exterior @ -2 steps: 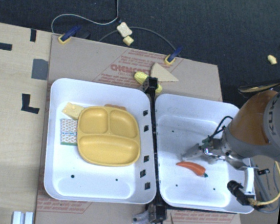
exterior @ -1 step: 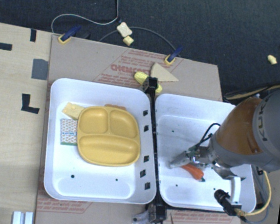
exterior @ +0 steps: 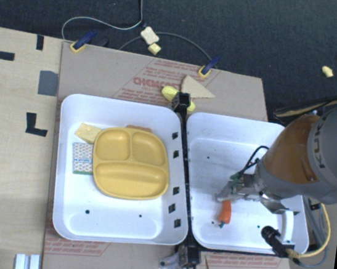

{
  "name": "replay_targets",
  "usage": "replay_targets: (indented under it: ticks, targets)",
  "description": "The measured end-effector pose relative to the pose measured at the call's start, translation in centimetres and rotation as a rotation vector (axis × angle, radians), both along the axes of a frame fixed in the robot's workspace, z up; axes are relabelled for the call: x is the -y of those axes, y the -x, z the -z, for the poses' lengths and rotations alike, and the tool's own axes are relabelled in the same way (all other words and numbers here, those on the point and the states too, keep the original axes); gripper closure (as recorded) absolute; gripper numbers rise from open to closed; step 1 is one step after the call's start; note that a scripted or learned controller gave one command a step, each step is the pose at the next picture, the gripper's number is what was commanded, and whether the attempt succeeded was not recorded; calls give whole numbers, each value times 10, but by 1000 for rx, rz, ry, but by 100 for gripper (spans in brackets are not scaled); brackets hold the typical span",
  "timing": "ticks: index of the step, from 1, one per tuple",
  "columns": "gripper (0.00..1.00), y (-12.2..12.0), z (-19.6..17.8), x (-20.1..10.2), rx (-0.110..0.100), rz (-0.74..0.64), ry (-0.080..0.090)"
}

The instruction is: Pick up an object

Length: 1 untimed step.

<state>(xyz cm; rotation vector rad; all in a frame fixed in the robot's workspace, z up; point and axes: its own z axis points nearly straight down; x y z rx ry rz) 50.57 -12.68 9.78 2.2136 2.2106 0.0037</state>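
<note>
In the right bin, the gripper is seen lowered over the white floor, reached in from the right by the grey arm with its orange band. Just below the gripper an orange carrot-like object is seen lying on the bin floor, its upper end touching or nearly touching the gripper's tip; whether it is gripped cannot be told, since the gripper's own state is hidden at this angle and size. A black cable is seen looping from the wrist toward the gripper. In the left bin a yellow divided plate is laid flat in the far half, with a pale yellow piece and a small patterned sponge-like block tucked against its left edge. Both bins are set on a cardboard sheet, and a yellow clip is seen near the far end of the seam between them.
</note>
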Motion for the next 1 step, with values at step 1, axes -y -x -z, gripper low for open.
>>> replay_targets:
  ticks: [1]
  targets:
    - [100,-39,-92,-89,-3,-12,-9]
